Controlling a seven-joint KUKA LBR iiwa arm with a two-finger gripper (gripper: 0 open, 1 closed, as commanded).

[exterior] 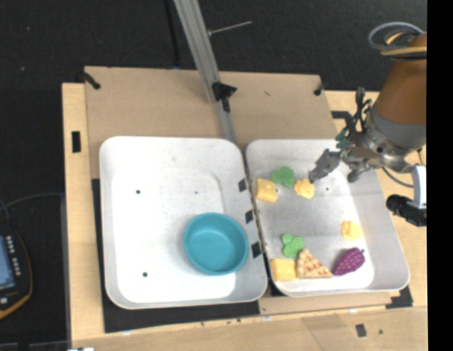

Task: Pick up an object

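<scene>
The open, empty two-finger gripper point(335, 168) hangs near the small yellow plastic piece point(305, 189) by the right white bin's point(380, 269) far edge and might push it away

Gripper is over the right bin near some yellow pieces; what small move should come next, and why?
Probably ease the gripper down and slightly left onto the small yellow toy piece in the right white bin: it lies just below the tip, nearest, apart from the green piece.

Pale wooden bench point(79, 218) on dark floor point(36, 35); slanted metal pole point(199, 42); handheld screen device point(6, 265) at left.
</scene>
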